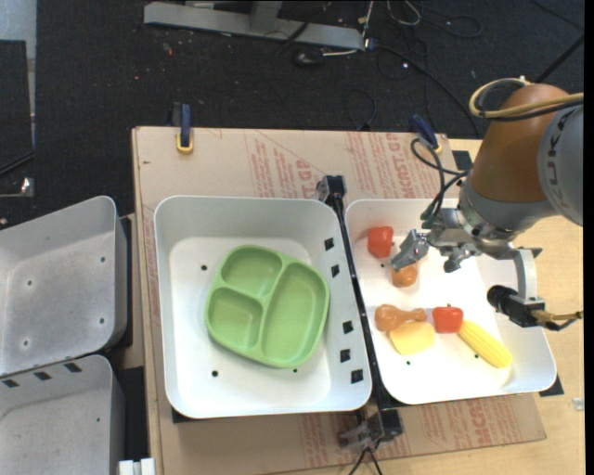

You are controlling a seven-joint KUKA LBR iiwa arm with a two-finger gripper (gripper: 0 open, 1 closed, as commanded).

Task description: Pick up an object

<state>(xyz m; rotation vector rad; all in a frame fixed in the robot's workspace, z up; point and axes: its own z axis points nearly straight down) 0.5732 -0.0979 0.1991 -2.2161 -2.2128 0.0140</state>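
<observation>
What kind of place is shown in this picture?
Probably a robotics lab test bench: a robot arm reaches over two white bins, toy food and a green divided plate serve as props, and cables lie loose.

This is a robotics lab: a brown cardboard-covered bench [278,153] clamped at 11 o'clock, loose black cables [408,56] on dark speckled floor at 12 o'clock, two shallow white plastic bins [167,306].
</observation>
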